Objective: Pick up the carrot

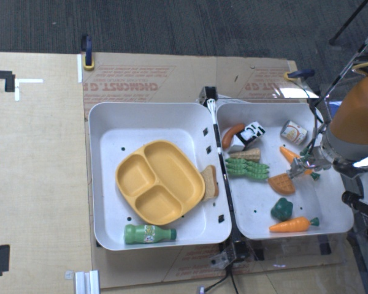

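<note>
One toy carrot lies along the right bin's near wall; probably light, stiff, slick plastic, best pinched mid-body. Gripper hovers apart; finger state unclear.

Gripper low over right bin, beside small carrot; bigger carrot near front wall; yellow plate in left bin.

Pale wooden bench — cardboard sheet, two white bins side by side.
</note>
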Available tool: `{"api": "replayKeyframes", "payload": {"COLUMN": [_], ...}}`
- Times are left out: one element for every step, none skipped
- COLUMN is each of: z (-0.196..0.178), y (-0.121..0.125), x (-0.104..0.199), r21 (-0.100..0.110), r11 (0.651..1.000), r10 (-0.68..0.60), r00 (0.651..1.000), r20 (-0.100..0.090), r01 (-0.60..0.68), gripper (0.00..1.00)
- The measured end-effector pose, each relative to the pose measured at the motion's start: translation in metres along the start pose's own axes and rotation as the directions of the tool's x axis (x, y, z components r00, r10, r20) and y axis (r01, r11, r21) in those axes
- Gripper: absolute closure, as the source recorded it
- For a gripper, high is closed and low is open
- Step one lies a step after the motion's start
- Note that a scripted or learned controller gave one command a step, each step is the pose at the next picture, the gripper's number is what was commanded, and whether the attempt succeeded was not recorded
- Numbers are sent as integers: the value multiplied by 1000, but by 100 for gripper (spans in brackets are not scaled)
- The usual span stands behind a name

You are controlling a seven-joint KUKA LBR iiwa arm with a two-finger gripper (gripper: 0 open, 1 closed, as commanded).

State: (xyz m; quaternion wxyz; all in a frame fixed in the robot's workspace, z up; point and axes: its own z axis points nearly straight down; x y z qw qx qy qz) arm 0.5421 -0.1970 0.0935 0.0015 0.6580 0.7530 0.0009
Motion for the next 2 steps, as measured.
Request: {"api": "replayKeyframes", "payload": {"z": [1, -39], "y": [56, 51], "x": [31, 31], "r21": [1, 1], "r11": [993, 993], "r10": [-122, -116], "r00": [993, 993], "r20": [1, 1], "r01": [122, 116], "gripper": [100, 100]}}
